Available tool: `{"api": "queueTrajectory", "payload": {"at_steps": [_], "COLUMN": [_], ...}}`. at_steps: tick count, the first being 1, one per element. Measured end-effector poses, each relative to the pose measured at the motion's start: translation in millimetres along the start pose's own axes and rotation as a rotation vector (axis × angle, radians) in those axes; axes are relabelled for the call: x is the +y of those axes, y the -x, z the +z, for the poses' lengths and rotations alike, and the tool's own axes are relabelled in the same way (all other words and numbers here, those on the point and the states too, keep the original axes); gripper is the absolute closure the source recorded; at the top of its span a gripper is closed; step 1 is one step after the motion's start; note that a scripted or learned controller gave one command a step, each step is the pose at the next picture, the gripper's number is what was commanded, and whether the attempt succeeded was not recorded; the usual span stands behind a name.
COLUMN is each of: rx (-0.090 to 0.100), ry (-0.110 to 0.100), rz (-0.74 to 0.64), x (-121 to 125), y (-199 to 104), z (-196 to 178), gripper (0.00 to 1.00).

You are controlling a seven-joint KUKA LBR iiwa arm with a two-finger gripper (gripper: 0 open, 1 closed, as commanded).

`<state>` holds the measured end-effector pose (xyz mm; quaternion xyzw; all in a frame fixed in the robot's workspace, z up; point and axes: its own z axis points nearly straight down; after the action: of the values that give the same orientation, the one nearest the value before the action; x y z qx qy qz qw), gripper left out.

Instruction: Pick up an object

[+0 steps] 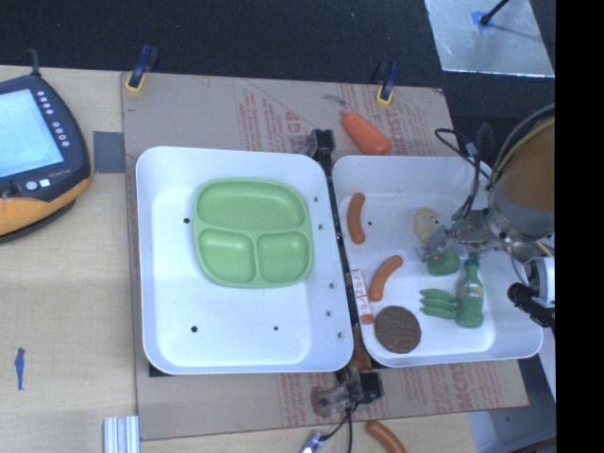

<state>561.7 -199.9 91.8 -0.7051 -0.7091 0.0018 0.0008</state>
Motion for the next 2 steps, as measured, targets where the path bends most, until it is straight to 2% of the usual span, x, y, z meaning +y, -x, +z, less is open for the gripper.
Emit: {"api": "queueTrajectory", "payload": {"at_steps": [1, 2], "rx": [-0.002, -0.002], "ry": [-0.001, -0.001], "rz": [-0.004, -0.004], "x": [0.1, 0.1], "y": [1.1, 1.0], "z": [-10.5, -10.5], "gripper": [1.0, 0.0]}}
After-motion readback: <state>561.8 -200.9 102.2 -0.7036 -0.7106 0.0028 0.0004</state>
